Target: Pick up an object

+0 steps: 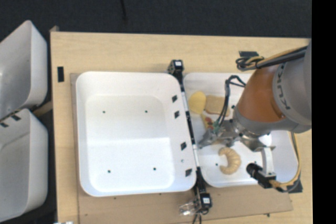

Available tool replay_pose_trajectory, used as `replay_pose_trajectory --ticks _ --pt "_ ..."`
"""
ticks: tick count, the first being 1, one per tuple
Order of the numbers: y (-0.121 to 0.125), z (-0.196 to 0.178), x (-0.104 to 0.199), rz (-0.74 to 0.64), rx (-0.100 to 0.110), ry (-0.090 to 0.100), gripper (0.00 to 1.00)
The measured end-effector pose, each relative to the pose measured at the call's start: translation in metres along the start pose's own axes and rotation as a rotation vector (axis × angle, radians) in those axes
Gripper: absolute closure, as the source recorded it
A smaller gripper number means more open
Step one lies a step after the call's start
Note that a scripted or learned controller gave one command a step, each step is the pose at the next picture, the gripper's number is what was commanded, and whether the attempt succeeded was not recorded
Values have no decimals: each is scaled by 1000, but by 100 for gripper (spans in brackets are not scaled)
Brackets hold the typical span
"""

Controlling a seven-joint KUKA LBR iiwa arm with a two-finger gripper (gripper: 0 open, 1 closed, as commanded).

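In the right bin (210,178) lie a yellow rounded object (197,102), a tan bread-like piece (213,104), a small red-and-green item (209,122) and a beige croissant (229,160). My gripper (212,135) hangs low over the bin's left part, just below the red-and-green item and up-left of the croissant. The orange-banded wrist covers the bin's right half. Nothing shows clearly between the fingers.
The left bin (84,128) is a bare white tray sharing a clipped divider wall (186,128) with the right bin. The wooden bench (131,50) surrounds both. Two white containers (16,113) stand off the bench at the far left.
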State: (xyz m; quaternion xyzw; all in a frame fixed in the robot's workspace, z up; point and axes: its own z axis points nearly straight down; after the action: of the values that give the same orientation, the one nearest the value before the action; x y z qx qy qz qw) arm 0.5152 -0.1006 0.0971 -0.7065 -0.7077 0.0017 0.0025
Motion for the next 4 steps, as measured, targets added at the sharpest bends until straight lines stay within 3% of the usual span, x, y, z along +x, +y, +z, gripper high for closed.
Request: replay_pose_trajectory --ticks 1,2,3,4 --pt "2 -14 -2 10 -7 -1 100" --pt "12 -108 85 -9 -16 2 100" --pt "16 -198 140 -7 -17 2 100" --pt "8 -221 169 -5 -10 0 100"
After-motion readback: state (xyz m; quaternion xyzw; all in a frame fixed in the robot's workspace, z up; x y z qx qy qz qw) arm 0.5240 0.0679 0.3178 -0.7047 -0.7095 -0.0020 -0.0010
